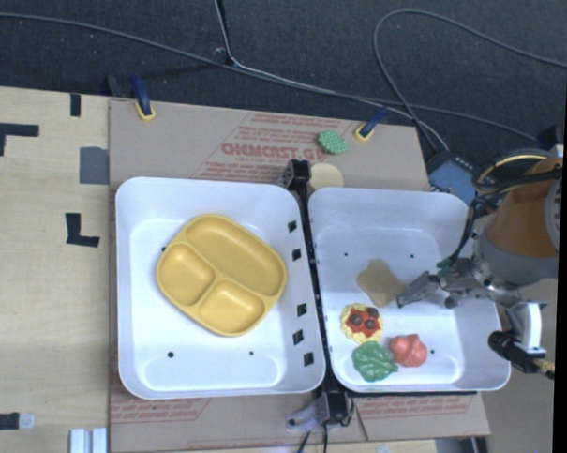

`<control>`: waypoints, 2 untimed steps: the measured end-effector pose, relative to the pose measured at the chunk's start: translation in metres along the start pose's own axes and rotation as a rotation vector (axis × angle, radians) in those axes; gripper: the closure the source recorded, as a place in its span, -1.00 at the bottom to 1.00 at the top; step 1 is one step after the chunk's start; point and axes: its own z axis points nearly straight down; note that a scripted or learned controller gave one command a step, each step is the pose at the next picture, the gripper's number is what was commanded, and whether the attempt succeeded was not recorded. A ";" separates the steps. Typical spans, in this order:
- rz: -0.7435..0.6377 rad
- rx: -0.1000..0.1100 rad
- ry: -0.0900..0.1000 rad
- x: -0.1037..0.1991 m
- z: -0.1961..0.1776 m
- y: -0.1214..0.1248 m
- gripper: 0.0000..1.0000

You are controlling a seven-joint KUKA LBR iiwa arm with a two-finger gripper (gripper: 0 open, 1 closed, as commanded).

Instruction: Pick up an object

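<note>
Tan slab (380,281), yellow-red piece (362,321), green piece (373,362), red piece (408,349) (all loose) in right bin (359,210).

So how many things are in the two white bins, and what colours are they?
Yellow: 1, the divided plate in the left bin
Tan: 1, the flat piece in the right bin
Yellow with red and dark spots: 1, the small round toy
Green: 1, the leafy toy
Red: 1, the lumpy toy
Total: 5

Wooden bench (37,285) under cardboard sheet (259,149); dark, perhaps carpeted floor (104,35) behind.
</note>
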 end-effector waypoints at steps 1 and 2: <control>-0.001 -0.007 -0.003 0.000 0.020 0.001 -1.00; -0.002 -0.013 -0.006 -0.001 0.008 0.002 1.00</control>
